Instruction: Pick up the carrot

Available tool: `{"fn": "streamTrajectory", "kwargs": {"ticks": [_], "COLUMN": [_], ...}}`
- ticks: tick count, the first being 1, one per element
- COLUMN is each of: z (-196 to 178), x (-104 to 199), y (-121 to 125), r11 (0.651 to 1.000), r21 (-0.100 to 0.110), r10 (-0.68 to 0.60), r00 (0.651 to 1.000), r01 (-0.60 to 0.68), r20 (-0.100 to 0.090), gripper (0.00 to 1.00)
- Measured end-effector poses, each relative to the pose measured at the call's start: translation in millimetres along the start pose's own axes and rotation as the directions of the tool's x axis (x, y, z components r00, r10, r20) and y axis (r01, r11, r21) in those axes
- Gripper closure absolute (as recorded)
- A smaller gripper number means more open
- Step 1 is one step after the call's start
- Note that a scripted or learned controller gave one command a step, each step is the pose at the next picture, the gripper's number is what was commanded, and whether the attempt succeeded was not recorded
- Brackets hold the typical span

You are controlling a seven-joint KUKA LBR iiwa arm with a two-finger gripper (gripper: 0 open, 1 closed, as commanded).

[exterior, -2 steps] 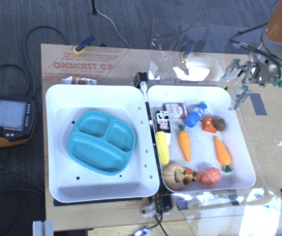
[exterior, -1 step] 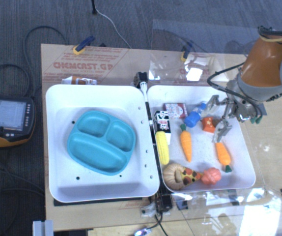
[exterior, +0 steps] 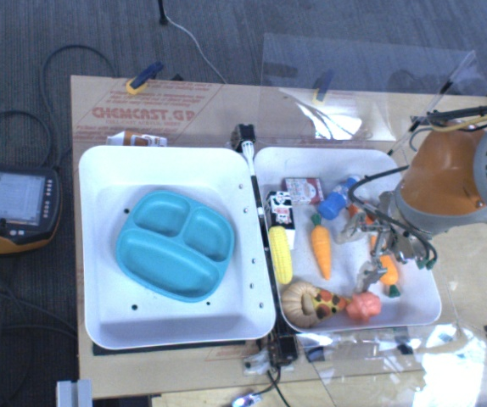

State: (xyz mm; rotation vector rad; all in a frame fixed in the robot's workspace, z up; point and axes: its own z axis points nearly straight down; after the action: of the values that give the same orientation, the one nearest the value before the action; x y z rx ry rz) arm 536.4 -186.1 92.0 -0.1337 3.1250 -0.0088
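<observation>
Crowding the carrot in the right bin

You have the carrot [exterior: 321,250] lying mid-bin in the right bin [exterior: 413,316], long axis near vertical in the view, thick green-topped end toward the far rim, tip toward the near one. A corn cob [exterior: 280,253] lies just left, parallel; bare floor opens to its right. The gripper [exterior: 379,248] hovers to the right, its fingers [exterior: 369,273] apart and clamped on nothing. The left bin [exterior: 99,312] holds a blue divided plate [exterior: 176,244].
</observation>
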Motion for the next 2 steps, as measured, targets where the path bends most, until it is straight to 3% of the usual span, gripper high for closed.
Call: {"fn": "streamTrajectory", "kwargs": {"ticks": [1, 2], "z": [-1, -1], "x": [42, 35], "y": [-34, -10], "r11": [0.997, 0.915], "r21": [0.000, 0.004], "r10": [0.077, 0.403], "r00": [0.997, 0.915], "r01": [-0.077, -0.403], "r20": [0.007, 0.004], "gripper": [0.00, 0.00]}}
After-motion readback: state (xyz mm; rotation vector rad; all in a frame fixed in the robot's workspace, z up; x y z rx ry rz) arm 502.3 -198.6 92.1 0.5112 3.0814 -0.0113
